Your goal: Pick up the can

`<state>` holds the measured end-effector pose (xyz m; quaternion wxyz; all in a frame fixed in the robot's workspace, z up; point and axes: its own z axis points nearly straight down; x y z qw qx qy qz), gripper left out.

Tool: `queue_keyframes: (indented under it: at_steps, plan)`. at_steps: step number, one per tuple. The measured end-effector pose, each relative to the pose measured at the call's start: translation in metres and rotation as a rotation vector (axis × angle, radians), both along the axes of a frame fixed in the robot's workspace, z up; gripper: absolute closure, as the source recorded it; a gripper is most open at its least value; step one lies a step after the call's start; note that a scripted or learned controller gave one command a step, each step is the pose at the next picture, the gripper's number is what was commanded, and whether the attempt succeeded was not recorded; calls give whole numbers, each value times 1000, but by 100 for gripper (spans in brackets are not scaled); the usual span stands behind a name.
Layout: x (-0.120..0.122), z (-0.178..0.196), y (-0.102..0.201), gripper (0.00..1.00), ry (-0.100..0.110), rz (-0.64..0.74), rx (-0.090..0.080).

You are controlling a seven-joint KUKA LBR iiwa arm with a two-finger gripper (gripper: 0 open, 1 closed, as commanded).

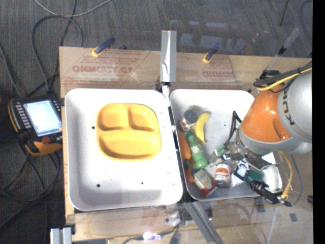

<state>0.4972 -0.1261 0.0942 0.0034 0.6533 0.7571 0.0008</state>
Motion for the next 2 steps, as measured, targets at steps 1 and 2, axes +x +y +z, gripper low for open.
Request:
queue_keyframes:
  at_steps: [1,2]
  plan:
    - [27,-1,16,100,0,41,-1]
    - [27,-2,18,0,1,45,1]
